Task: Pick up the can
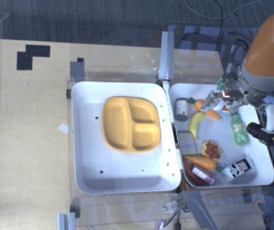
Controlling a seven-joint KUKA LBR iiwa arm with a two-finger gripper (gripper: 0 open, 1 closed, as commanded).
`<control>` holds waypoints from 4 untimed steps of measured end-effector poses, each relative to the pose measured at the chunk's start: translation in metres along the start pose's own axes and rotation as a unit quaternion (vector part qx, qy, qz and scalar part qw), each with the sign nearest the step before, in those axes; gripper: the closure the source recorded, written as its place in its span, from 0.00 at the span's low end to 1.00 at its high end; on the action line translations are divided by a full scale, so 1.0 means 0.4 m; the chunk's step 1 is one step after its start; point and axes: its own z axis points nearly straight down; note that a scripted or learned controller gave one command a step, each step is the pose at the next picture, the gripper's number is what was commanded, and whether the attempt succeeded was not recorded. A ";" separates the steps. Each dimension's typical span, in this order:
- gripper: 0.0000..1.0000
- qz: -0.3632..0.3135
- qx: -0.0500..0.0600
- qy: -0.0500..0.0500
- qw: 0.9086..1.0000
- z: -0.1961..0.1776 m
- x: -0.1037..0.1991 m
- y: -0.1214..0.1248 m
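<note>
A yellow divided tray sits in the left bin. The right bin holds a banana, a green bottle, a hot dog and a small carton (black-and-white).

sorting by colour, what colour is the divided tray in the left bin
Yellow-orange; the divided tray shows plainly in the camera view.

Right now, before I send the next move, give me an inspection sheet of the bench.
Surface: wooden bench bearing two white bins side by side.
Job's things: can upright near the right bin's far left corner, apart from the gripper.
Clutter: yellow divided tray in the left bin; in the right bin a banana, green bottle, carrot, small black-and-white carton.
Gripper: gripper hangs over the right bin's far side, right of the can.
Cables: loose cable looped on the floor behind.
Surroundings: dark carpet.
</note>
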 end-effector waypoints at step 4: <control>0.00 0.160 0.000 -0.001 0.987 0.283 -0.133 0.245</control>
